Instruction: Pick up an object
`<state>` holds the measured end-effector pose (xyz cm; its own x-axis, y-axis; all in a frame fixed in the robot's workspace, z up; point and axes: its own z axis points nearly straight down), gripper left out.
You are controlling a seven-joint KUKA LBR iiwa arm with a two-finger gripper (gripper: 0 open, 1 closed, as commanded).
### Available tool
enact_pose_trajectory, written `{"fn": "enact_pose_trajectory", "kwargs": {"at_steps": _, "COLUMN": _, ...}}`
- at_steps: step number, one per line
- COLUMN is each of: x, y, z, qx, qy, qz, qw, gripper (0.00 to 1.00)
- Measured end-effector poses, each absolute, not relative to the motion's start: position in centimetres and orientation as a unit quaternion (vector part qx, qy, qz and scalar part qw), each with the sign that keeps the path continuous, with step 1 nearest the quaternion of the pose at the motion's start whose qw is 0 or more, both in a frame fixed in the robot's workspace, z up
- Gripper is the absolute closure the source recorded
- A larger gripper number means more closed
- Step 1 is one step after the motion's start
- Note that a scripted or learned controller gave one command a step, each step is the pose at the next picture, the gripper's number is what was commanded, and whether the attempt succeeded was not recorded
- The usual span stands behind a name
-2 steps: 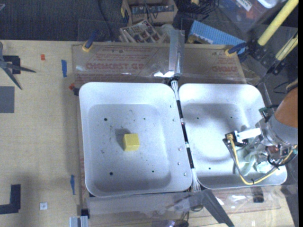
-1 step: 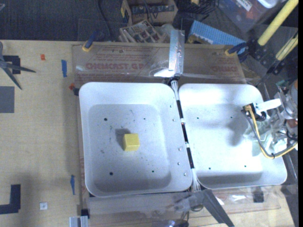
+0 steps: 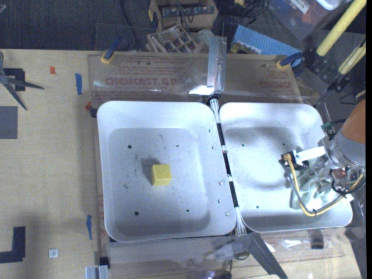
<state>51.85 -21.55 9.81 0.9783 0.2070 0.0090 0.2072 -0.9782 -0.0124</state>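
A small yellow block (image 3: 161, 174) lies near the middle of the left bin (image 3: 116, 127). The arm comes in from the right, and its gripper (image 3: 312, 186) hangs over the right part of the right bin (image 3: 261, 121), far from the block. Cables and brackets crowd the wrist, hiding how the gripper stands. I see nothing held beneath it.
The two white bins sit side by side, split by a metal divider (image 3: 224, 161). A clear plastic sheet (image 3: 192, 77) lies behind them. Clutter, a blue panel (image 3: 256, 39) and a yellow pole (image 3: 343, 19) stand at the back.
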Motion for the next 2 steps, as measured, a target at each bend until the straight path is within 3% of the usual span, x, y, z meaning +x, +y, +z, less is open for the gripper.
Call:
{"fn": "enact_pose_trajectory", "kwargs": {"at_steps": 1, "x": 48.5, "y": -18.5, "z": 9.4, "qx": -0.995, "qy": -0.103, "qz": -0.0098, "qw": -0.004, "gripper": 1.0}}
{"fn": "enact_pose_trajectory", "kwargs": {"at_steps": 2, "x": 48.1, "y": -20.7, "z": 17.3, "qx": -0.992, "qy": -0.13, "qz": 0.0011, "qw": 0.001, "gripper": 1.0}}
